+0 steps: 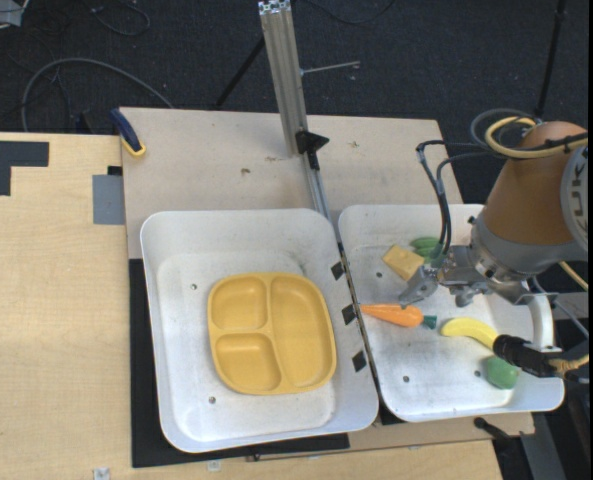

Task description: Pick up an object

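**Arm low in the right bin, nothing lifted yet**

Nearest the camera, the left bin (pixel 176 408) held a yellow divided plate (pixel 272 330), lying flat with its three compartments bare. Just across the divider, the right bin (pixel 416 393) carried the loose pieces. A green round object (pixel 499 371) sat near its front right corner, a yellow banana (pixel 468 330) lay just behind that, and an orange carrot (pixel 394 315) rested near the bin's left wall. Farther back lay a pale yellow block (pixel 402 261), with a green piece (pixel 426 244) just beyond it.

The gripper (pixel 423 284) hung low over the middle of the right bin, between the block and the carrot, close to both. Whether its fingers were spread or closed could not be told from that angle, and no object was visible between them.

As a judgement, the pick was at the reaching stage only: every piece lay on the bin floor, so the grasp and the lift were both left to do. The carrot or the block looked the likeliest target, given where the tool hung.

Beyond the bins, a metal post (pixel 286 78) rose from the bench (pixel 216 158).
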Controlling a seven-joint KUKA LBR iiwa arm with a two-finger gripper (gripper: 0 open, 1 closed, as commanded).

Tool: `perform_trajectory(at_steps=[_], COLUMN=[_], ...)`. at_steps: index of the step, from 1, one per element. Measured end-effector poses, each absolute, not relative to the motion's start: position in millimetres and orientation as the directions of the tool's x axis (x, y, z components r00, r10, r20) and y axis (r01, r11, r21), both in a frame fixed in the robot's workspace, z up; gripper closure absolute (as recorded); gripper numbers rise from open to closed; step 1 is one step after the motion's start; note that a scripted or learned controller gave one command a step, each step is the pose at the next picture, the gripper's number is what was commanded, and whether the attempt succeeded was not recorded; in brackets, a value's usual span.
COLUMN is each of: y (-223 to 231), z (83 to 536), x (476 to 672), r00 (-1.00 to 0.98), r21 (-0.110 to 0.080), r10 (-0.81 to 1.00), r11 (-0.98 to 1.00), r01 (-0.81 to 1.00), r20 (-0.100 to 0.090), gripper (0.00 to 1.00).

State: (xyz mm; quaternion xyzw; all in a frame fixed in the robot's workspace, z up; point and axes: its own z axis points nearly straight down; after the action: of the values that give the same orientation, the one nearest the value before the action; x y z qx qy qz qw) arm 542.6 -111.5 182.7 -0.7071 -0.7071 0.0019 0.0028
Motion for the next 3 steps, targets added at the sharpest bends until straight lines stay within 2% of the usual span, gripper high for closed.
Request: perform_trajectory(at_steps=[2, 3], y=[-113, -114], z=[88, 102], x=[539.6, 540.8], r00=[0.001, 0.005], r21=[-0.001, 0.002], r10=[1.000, 1.000], r11=[-0.001, -0.005], r01=[1.000, 1.000], r20=[0.000, 0.000], gripper=[0.00, 1.00])
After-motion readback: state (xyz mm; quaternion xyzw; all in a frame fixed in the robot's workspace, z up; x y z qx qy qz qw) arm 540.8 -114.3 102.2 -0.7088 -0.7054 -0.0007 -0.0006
